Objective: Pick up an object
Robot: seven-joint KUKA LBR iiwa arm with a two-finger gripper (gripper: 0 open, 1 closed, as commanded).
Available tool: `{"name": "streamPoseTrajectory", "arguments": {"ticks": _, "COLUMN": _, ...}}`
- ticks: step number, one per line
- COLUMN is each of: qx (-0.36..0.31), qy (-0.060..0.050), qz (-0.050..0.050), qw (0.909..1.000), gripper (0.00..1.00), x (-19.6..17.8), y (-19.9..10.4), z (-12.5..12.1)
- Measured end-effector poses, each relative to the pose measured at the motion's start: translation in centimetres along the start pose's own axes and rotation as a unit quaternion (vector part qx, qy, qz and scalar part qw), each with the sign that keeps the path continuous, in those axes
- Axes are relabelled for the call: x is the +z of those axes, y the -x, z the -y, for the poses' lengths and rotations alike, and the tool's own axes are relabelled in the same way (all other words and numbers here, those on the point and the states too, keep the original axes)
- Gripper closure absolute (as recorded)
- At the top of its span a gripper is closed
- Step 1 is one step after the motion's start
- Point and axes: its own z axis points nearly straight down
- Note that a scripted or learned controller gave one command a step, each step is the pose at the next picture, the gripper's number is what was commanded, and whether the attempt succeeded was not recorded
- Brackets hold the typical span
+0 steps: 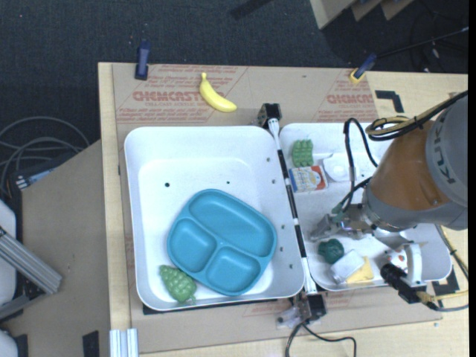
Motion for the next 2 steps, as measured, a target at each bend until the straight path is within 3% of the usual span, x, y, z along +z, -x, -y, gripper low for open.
{"name": "streamPoseTrajectory", "arguments": {"ticks": 1, "qx": 0.000, "qy": -0.001, "qz": 0.000, "qw": 1.0000, "gripper": 0.00, "x": 0.0, "y": -0.1, "z": 1.1}}
{"name": "streamPoseTrajectory", "arguments": {"ticks": 2, "qx": 0.001, "qy": 0.001, "qz": 0.001, "qw": 1.0000, "gripper": 0.00, "x": 0.0, "y": 6.9, "z": 1.0}}
